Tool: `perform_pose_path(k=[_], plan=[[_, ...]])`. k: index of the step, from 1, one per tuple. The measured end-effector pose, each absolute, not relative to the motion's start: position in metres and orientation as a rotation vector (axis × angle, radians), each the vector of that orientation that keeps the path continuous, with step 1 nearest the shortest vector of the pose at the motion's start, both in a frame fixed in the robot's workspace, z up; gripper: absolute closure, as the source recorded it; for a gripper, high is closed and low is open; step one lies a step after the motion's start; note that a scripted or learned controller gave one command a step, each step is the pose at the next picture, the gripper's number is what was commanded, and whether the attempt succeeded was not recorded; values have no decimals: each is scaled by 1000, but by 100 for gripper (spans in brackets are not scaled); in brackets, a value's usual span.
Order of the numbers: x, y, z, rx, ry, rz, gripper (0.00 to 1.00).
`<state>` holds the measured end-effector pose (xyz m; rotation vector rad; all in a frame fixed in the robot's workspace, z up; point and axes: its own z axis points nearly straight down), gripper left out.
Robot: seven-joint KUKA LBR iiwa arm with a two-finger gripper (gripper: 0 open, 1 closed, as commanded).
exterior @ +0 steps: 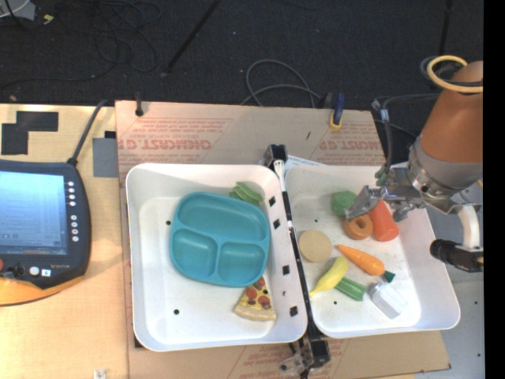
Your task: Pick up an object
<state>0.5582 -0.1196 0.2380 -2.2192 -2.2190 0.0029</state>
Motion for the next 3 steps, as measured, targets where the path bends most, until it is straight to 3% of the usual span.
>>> perform_pose_path(k=[1, 2, 3], plan=[[531, -149, 93, -2214, -2208, 16, 0], [535, -150, 111, -2226, -2209, 4, 100], [541, -67, 192, -2213, -2232, -8, 100]])
